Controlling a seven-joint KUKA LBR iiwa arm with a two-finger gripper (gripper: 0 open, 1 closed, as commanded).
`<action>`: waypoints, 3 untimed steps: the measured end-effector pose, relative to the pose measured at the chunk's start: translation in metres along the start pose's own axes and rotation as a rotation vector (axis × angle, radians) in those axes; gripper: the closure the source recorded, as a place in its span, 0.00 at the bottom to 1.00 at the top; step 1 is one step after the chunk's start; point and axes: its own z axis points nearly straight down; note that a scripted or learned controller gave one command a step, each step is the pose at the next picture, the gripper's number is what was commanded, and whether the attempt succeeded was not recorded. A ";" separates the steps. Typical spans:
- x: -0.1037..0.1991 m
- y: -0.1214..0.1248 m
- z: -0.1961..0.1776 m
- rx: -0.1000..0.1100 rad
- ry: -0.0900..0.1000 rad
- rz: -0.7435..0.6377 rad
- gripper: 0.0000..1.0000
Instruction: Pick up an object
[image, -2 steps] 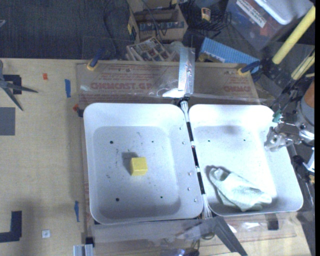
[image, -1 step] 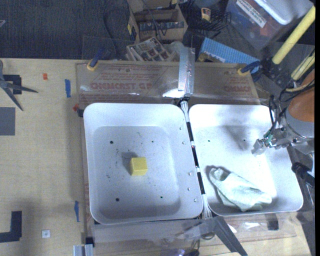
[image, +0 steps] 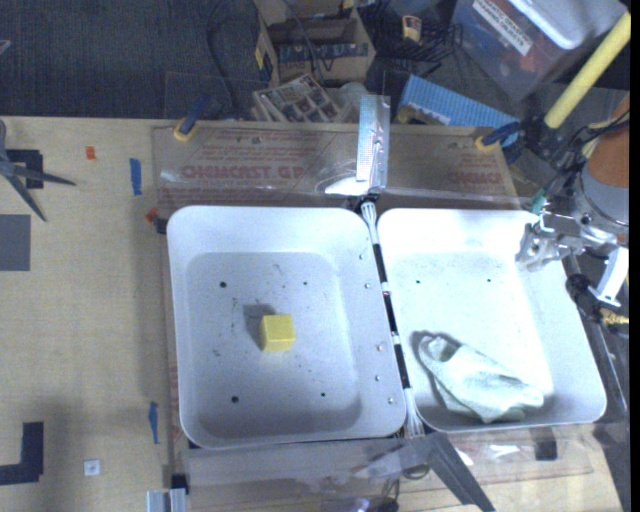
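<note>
Yellow block (image: 278, 332): sits alone near the middle of the left bin (image: 200, 250), a little left of frame centre, lying flat with a short shadow on its upper-left side. I take it as the cleaner target of the two things on offer.

Crumpled white cloth (image: 480, 385): lower part of the right bin (image: 470, 240), bunched, one loop of hem turned up at its left end. White on white, so its outline is hard for me to read.

Gripper (image: 545, 240): at the right edge of the frame, over the upper right corner of the right bin. It carries nothing that I can see; whether it is open or closed I cannot tell from this angle.

Arm (image: 610, 170): grey, orange band visible at the upper right, well apart from both objects.

Risk 1: the block is small and hard; I judge that a slightly off-centre descent would knock it aside instead of trapping it.

Risk 2: to reach the block the arm must cross the ridge (image: 385, 300) where the bins meet; a low path could catch it.

Risk 3: if the cloth is chosen, a pinch may take only a fold and it could slide out on the lift.

Risk 4: the cloth lies close to the bin's lower wall; a descent there might strike the rim.
</note>
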 end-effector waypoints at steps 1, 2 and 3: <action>-0.022 -0.041 0.039 0.004 0.003 -0.280 1.00; -0.005 -0.045 0.069 0.006 0.003 0.018 1.00; 0.030 -0.038 -0.011 0.004 0.000 0.359 1.00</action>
